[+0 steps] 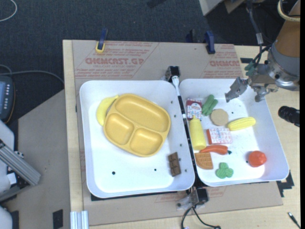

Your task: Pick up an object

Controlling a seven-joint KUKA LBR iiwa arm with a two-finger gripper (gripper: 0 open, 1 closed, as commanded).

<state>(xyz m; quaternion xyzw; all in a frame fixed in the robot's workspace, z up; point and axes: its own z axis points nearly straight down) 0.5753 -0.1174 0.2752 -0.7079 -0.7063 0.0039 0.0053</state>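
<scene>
Your gripper point(247, 92) hangs over the back of the right bin point(274, 137), near its far right corner, with two fingers spread apart and nothing between them; one finger point(233, 90) points toward the bin's middle, the other sits closer to the wrist. The nearest candidates lie just forward and to the left of the gripper: a green pod point(208, 104), a round tan cookie point(219, 117) touching it, and a yellow corn cob point(241, 123) beside the cookie. Further left of the gripper, against the divider between the bins, you have a red-and-white packet point(194, 109) and a yellow bottle point(197, 133) lying lengthwise. Toward the front edge, well away from the gripper, sit a small printed packet point(219, 136), an orange carrot-like piece point(215, 150), a waffle piece point(204, 161), a green broccoli point(224, 170) and a red tomato point(257, 158). The left bin point(90, 142), well apart from the gripper, holds a yellow divided tray point(136, 124) resting over a yellow plate point(103, 109), plus a brown chocolate bar point(174, 163) near its front right corner.
</scene>
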